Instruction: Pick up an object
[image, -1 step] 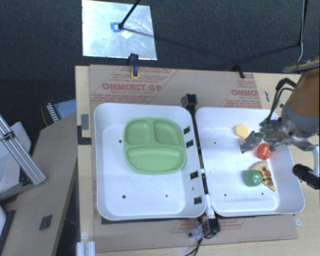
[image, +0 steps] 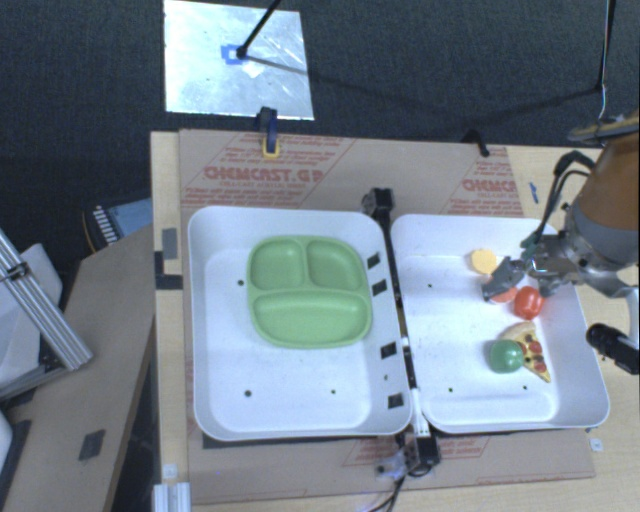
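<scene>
In the right bin (image: 450, 400) lie a yellow piece (image: 484, 261), a red tomato-like ball (image: 527, 301), a green round object (image: 505, 356) and a pizza slice toy (image: 531, 350). My gripper (image: 512, 283) hangs over the bin's far right part, just left of and above the red ball, between it and the yellow piece. Its grey fingers (image: 498, 288) point down-left, and the red ball sits against their right side. Part of the red ball is hidden behind the gripper.
The left bin (image: 215, 390) holds a green divided plate (image: 307, 291). A black clip strip (image: 393, 300) runs between the two bins. The grey arm with its orange band (image: 610, 190) comes in from the right edge above the right bin.
</scene>
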